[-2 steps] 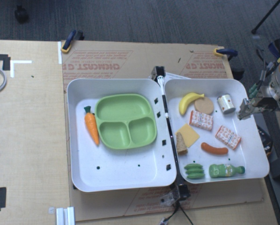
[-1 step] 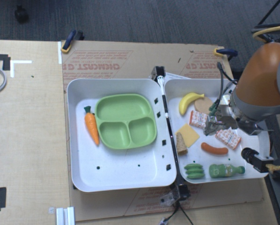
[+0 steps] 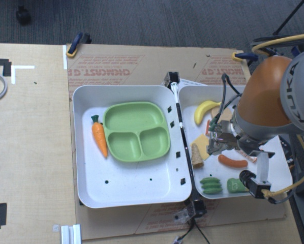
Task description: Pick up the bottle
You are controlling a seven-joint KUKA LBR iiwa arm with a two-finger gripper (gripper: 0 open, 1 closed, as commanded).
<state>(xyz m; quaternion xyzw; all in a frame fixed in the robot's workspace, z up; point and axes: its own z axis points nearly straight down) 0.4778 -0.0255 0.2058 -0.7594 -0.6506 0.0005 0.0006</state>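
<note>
Look at the right white bin (image 3: 192, 93): the grey arm with the orange band (image 3: 266, 93) reaches over it from the right, and the metal gripper (image 3: 220, 142) hangs low over the middle of the bin, just above the tan slice of bread (image 3: 198, 154). From this angle you cannot tell whether the gripper is clenched or released, and nothing can be made out in its grasp.

You cannot pick out the bottle with any certainty. A small reddish object (image 3: 209, 127) sits just beside the gripper, below the yellow banana (image 3: 205, 110), but it is mostly covered and too small to identify.

Around the gripper in the same bin lie a red sausage (image 3: 232, 161), a green pea pod (image 3: 210, 184) and a second green piece (image 3: 235, 186) near the front wall.

The left white bin (image 3: 126, 194) holds a green three-compartment plastic plate (image 3: 137, 131), with an orange carrot with a green top (image 3: 99, 136) lying just beside the plate's left edge.

As for writing, the brown cardboard sheet (image 3: 109, 70) under both bins carries red print reading "CHEMCAST GP", seen upside down, repeated behind the right bin. Black letters "KU" show on the arm's grey link at the right edge.

A blue and yellow clamp (image 3: 77, 42) grips the cardboard's far left corner.
</note>
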